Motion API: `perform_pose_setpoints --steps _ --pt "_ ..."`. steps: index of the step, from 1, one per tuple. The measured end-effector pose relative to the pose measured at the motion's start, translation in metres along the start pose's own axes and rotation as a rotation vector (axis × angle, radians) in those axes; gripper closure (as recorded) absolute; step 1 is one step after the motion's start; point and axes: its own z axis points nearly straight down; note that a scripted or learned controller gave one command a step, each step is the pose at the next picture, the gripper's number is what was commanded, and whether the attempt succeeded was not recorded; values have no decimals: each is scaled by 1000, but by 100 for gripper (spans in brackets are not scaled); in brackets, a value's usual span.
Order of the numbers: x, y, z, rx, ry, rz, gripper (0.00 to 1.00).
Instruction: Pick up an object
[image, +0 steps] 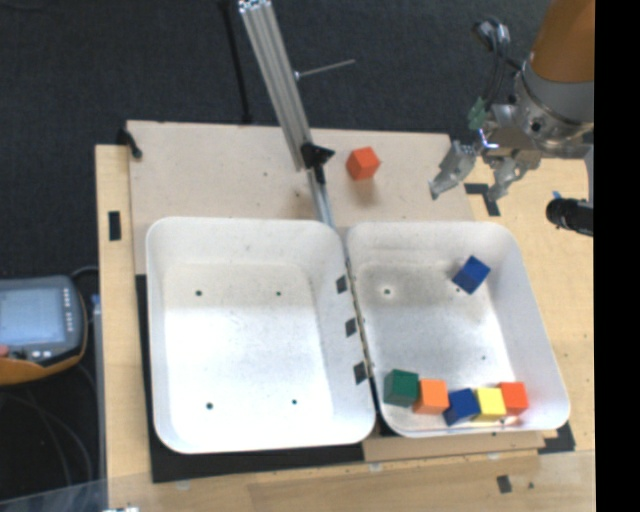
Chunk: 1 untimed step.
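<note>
The gripper hangs above the surface just beyond the far rim of the right bin, near that bin's far right corner. Its jaws are spread apart, one finger angled down to the left and the other further right, with nothing between them and nothing touching them. The arm, grey with an orange band, rises from the gripper toward the upper right.

Inside the right bin, a blue cube lies alone in the far half, turned at an angle, nearer the gripper than any other cube in that bin but still well apart from it. Along the near wall of the right bin sits a row of five cubes touching or almost touching: a green cube at the left end, then an orange cube, a second blue cube, a yellow cube and a red-orange cube at the right end.

Outside the right bin, beyond its far left corner, an orange-red cube rests on the bare surface. A slanted metal rail stands just left of it, running down toward the seam between the right bin and the left bin. Nothing lies between the gripper and the lone blue cube except the bin's far rim.
</note>
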Motion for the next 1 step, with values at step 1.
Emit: perform_pose_setpoints --steps 1 --pt "-91 30 52 -6 -4 5 0"
